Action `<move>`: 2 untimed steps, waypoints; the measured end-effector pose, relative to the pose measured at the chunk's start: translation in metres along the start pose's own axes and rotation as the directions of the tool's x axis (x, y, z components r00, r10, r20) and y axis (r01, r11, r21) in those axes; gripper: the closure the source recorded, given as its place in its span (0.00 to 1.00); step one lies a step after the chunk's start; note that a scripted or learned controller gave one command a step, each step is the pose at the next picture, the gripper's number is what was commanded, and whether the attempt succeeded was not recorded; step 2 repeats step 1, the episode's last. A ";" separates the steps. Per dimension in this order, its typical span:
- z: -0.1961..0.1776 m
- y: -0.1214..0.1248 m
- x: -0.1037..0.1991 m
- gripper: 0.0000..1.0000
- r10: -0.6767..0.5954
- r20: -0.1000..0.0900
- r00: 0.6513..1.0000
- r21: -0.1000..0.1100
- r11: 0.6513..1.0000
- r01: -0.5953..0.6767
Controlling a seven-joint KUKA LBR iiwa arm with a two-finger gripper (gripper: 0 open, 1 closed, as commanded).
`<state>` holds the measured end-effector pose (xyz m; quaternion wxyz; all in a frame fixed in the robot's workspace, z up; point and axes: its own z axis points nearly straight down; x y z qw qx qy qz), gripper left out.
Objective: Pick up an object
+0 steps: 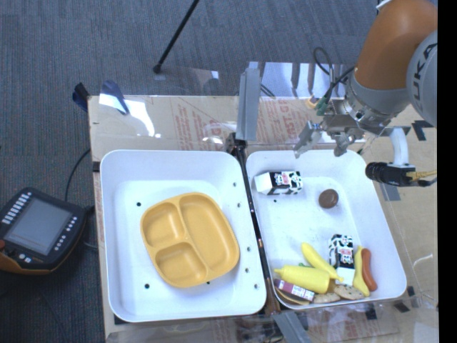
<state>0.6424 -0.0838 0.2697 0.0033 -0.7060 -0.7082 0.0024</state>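
My gripper [323, 144] hangs above the far edge of the right bin [378, 213], fingers spread and open with nothing between them. Below it and slightly left, a black-and-white milk carton [278, 182] lies on its side. A round brown cookie [328, 199] sits a little nearer the camera, almost straight below the gripper. In the bin's near corner are piled a second small milk carton [342, 251], a banana [319, 259], a yellow mustard bottle [307, 277], a hot dog [368, 269] and crackers [348, 291].
The left bin [121, 191] holds a yellow divided plate [189, 239]. A grey upright post [247, 109] stands at the far end of the wall between the bins. A teach pendant [39, 227] lies on the floor at far left.
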 end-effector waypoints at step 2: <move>0.079 0.001 -0.053 0.00 -0.148 -0.001 0.989 0.003 0.989 0.148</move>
